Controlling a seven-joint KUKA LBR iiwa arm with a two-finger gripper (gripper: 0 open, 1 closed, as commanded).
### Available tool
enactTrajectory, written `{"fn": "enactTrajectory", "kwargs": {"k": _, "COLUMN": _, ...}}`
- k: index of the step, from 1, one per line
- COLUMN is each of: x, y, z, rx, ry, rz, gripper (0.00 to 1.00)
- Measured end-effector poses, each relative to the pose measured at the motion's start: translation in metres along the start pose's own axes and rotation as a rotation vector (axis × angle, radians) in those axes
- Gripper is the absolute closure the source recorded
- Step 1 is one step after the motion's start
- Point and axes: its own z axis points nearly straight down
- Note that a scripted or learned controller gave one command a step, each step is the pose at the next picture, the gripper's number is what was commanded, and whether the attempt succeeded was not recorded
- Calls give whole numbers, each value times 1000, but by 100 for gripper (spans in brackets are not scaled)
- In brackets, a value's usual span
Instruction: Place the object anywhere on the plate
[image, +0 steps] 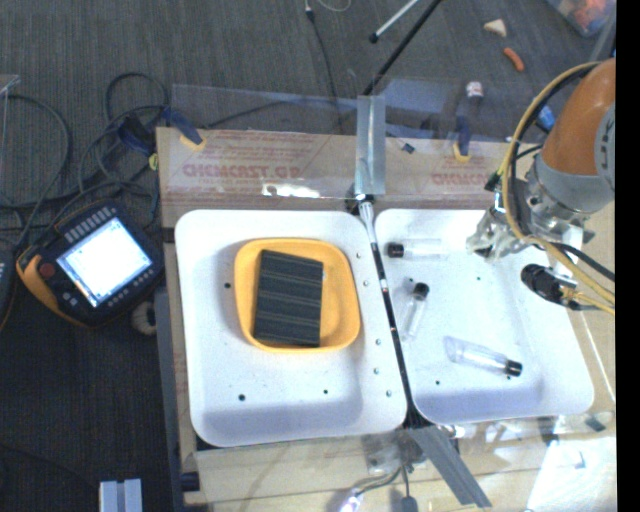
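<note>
A yellow plate (341, 300) sits in the left white bin (210, 380). A black ridged block (289, 298) lies flat on the middle of the plate. In the right white bin (560, 385) lie three clear tubes with black caps: one at the far side (420, 247), one by the divider (413, 305), one at the near middle (483, 356). My gripper (497, 236) hangs over the far right part of the right bin, below the orange band, well apart from the plate and the block.
A metal bracket (369, 150) stands behind the seam between the bins. Yellow and black cables (560, 262) loop down from the wrist over the right bin's right edge. A teach pendant (95, 265) lies on the floor to the left.
</note>
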Motion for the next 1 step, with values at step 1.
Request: {"fn": "enactTrajectory", "kwargs": {"k": 1, "x": 0, "y": 0, "z": 0, "rx": -1, "ry": 0, "rz": 0, "gripper": 0}}
